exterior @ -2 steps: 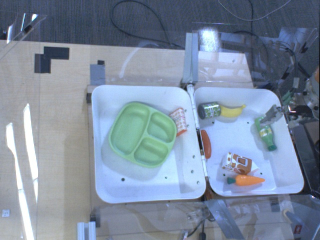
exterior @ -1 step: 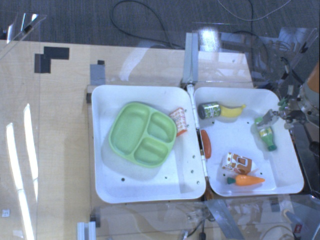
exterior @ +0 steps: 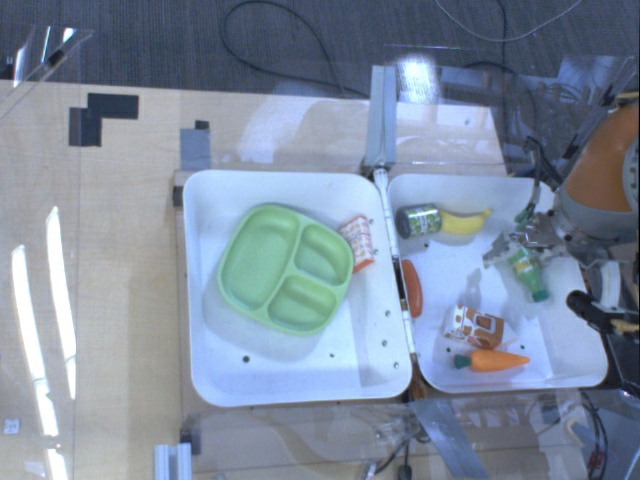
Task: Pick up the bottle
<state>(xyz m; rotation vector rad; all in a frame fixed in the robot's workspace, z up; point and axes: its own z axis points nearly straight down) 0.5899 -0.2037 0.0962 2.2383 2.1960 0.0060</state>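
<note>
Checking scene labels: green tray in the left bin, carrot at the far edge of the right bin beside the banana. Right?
Not quite. The carrot lies at the near edge of the right bin, away from the banana, as the camera view shows. The green tray is in the left bin.

The small green bottle (exterior: 527, 272) lies tilted near the right side of the right white bin (exterior: 560, 370).

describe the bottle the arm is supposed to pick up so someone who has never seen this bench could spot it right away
Look in the right-hand shallow white bin, at its right side where the grey arm's two-finger gripper reaches in. Just below the gripper lies a small clear bottle with a green cap and green label, tilted. Its neighbours are a dark can, a yellow banana and an orange carrot; it alone is see-through green plastic.
</note>
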